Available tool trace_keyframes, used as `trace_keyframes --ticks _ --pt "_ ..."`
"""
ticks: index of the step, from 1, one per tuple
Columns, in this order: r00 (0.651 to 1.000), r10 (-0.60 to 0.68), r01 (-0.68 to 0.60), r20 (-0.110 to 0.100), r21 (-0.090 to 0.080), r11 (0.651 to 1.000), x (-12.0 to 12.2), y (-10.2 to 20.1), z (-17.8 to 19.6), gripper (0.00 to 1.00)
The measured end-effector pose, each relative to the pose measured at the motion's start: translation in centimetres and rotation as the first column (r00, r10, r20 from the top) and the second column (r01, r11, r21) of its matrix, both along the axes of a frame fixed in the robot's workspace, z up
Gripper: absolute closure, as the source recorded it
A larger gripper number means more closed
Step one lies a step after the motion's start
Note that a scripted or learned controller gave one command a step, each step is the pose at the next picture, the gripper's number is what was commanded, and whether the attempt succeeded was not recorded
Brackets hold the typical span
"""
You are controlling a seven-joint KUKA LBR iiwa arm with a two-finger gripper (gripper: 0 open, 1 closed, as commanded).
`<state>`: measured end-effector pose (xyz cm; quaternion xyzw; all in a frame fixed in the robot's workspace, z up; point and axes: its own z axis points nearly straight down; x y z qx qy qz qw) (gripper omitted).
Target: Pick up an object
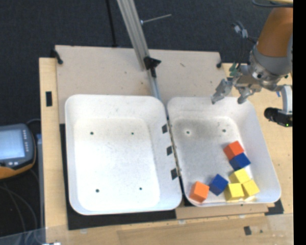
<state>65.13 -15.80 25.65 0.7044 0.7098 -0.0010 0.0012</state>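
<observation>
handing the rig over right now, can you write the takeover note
Gripper: open, holding nothing, above the far rim of the right bin.
Blocks: all in that bin's near right corner: two orange, two blue, a yellow cluster.
Left bin: no blocks in it.
Done: nothing picked.
Left: descend on one block, grasp, lift.

Coloured blocks (pixel 235 173) clustered (orange, blue, yellow), right bin corner.

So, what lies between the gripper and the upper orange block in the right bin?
Bare white bin floor, in the camera view. The gripper, fingers spread, hangs over the bin's far edge; the orange block sits nearer the camera.
</observation>
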Motion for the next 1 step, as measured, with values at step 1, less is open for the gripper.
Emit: trace_keyframes --ticks 1 --pt "1.0 -0.012 0.012 -0.006 0.002 1.0 -8.69 -1.97 -3.34 0.0"
